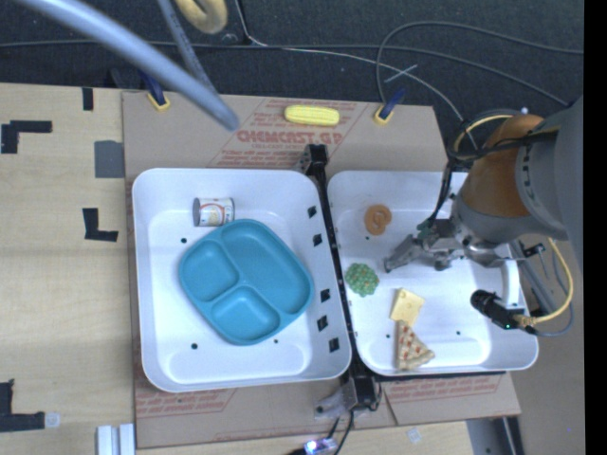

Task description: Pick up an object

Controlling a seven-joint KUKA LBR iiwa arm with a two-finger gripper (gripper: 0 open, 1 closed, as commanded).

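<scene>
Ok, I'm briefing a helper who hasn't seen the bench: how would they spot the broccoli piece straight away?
Look at the right white bin, the one the arm reaches into. Along its left wall, about halfway down, lies the broccoli piece, below the round orange cookie and up-left of the yellow cheese wedge. It is the only green, bumpy item there.

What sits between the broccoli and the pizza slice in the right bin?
The cheese wedge, in the camera view: right and below the broccoli, just above the pizza slice.
</scene>
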